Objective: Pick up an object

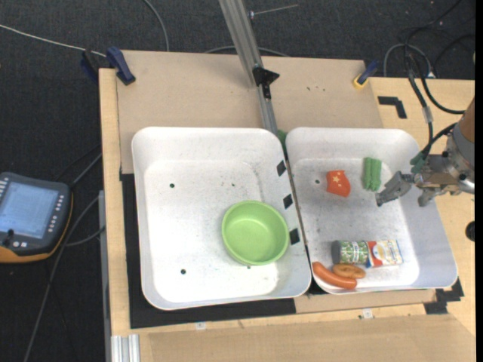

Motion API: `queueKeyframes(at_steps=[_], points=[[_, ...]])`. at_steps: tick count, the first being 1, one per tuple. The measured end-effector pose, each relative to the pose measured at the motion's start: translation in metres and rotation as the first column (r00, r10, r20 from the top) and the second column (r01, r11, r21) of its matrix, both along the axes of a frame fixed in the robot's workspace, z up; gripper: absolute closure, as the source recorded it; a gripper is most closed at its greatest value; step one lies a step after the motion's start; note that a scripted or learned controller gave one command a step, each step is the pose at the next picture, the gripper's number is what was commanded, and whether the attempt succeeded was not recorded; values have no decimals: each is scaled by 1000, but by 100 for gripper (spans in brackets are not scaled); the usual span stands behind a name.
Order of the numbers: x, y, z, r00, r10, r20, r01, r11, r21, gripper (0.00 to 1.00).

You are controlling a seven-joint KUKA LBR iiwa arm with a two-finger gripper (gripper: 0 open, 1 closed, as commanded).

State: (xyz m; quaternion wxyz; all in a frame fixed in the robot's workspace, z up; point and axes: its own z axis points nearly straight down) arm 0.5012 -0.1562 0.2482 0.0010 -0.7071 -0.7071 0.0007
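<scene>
While my gripper (407,189) hovers over the right bin (434,266), jaws spread and holding nothing, I see the green bowl (255,233) far left of them. Green block (371,173) sits just up-left, red toy (338,183) further left.

A pale counter (196,89) is seen spreading out to the left of the claw (407,193). Far to the claw's left, off the counter, a handheld control screen (30,213) is laid on dark floor. Beyond the claw, a small clamp (367,72) is fixed at the counter's far edge. A metal pole (238,25) is set further left, and a blue clamp (121,65) at the far-left corner.
</scene>
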Motion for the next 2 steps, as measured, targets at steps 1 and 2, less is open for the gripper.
queueKeyframes(at_steps=[1,2], points=[[1,3,-62,1000,0,-2,0,1000,0,0],[-1,-7,-114,1000,-1,-2,1,1000,0,0]])
